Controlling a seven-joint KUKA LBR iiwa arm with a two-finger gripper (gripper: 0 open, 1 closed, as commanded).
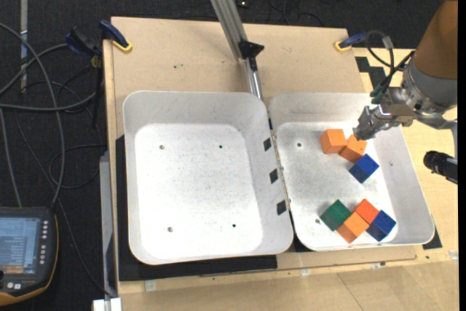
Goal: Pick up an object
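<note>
Blocks are what you have to choose from, seven in all, and every one lies in the right bin [408, 178]. Count them by colour: four orange, two blue, one green. Near the bin's far side you see an orange block [333, 140] and, just beside it, a second orange block [354, 149], with a blue block [364, 167] close below them. Toward the near edge sits a tight cluster: the green block [336, 215], an orange block at the front [352, 227], another orange one behind it [367, 211], and the second blue block [381, 224] at the right end. The gripper [363, 130] comes in from the right on the grey arm [429, 76] and hangs directly over the second orange block in the far group. You cannot tell from this angle how its claw is set, nor whether it touches the block. The left bin [138, 156] stands alongside, the two bins meeting at their inner rims.
</note>
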